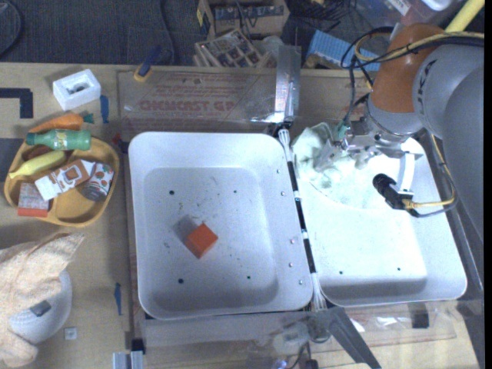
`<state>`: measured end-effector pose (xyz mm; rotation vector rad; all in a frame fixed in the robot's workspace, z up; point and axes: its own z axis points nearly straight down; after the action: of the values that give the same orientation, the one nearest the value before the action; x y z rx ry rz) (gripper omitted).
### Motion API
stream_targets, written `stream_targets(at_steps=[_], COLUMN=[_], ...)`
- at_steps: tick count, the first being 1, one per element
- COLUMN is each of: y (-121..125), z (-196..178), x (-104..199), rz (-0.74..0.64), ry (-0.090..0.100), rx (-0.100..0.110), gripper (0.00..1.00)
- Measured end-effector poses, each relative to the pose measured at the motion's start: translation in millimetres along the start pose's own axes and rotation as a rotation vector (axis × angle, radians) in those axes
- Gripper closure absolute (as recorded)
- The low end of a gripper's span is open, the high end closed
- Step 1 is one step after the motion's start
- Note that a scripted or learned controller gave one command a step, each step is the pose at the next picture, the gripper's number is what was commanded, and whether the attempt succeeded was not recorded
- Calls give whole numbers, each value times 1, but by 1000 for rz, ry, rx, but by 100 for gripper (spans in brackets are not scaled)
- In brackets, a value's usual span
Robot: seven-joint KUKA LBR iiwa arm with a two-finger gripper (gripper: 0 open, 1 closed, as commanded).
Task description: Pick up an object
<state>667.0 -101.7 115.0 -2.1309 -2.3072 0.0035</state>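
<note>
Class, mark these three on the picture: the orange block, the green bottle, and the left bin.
orange block point(203, 241), camera view, its top face
green bottle point(61, 139), camera view, mid-body
left bin point(206, 144), camera view, far rim

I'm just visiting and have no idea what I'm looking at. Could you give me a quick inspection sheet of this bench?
Surface: wooden bench bearing a left bin and a right bin, side by side.
Job's things: orange block lying in the left bin; pale green object at the right bin's far corner.
Clutter: yellow bowl of toy food, white box, cloth, all left of the bins.
Gripper: gripper low over the right bin's far end, beside the green object; finger state unclear.
Cables: yellow cable and black ones on the arm.
Surroundings: crates and dark floor behind the bench.
</note>
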Motion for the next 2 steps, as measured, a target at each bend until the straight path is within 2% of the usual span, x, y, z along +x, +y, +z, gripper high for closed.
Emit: stream_targets(at_steps=[1, 2], y=[-5, -3], z=[-41, 26], x=[-75, -30], rz=[147, 63], ry=[-1, -3], rx=[-4, -9], gripper=[0, 0])
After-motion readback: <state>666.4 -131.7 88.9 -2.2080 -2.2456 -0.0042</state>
